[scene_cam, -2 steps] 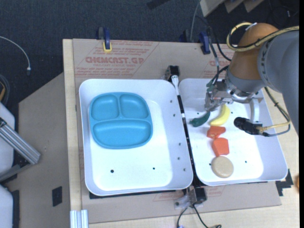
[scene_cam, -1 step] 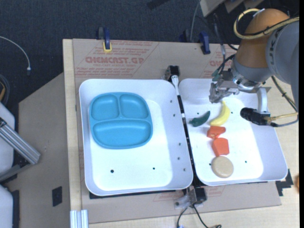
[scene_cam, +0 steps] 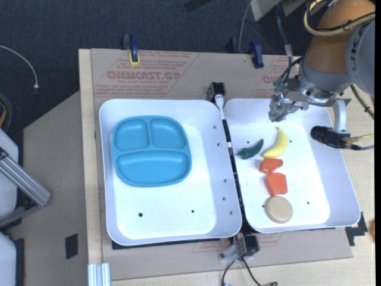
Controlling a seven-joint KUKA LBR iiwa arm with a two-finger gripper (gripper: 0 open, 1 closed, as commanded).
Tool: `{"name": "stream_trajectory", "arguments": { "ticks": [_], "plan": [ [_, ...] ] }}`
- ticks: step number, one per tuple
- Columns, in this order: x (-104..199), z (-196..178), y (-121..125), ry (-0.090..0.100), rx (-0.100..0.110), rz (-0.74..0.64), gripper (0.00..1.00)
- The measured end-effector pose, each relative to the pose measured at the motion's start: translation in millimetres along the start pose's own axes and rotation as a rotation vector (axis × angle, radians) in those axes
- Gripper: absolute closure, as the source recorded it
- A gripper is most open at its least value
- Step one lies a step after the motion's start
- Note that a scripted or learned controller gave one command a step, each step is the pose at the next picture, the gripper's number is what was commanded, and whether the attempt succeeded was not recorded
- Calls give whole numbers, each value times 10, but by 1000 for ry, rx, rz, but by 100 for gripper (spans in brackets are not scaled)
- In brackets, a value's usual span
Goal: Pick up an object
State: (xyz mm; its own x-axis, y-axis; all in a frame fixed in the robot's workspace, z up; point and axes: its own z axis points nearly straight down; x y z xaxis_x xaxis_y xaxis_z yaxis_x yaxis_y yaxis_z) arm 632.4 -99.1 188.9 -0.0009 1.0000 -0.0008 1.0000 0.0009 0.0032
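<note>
Banana (scene_cam: 276, 143) lengthwise, tip toward gripper (scene_cam: 279, 113).

Arm (scene_cam: 342, 34) cut off by the top and right edges, pincer (scene_cam: 278, 113) tips too small and dark to tell their spread, bench (scene_cam: 178, 70) partly covered by both bins, dark green item (scene_cam: 251, 149) too small to identify

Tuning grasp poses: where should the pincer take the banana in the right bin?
Probably the banana's middle, from above, closing across its narrow width. It lies flat, slanted, its lower end near the small orange piece; the midsection has free floor on both sides.
</note>
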Motion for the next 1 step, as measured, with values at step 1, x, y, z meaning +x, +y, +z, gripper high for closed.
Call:
{"name": "stream_trajectory", "arguments": {
  "ticks": [1],
  "plan": [
    [-1, -379, 10, 0, -1, 0, 100]
  ]
}}
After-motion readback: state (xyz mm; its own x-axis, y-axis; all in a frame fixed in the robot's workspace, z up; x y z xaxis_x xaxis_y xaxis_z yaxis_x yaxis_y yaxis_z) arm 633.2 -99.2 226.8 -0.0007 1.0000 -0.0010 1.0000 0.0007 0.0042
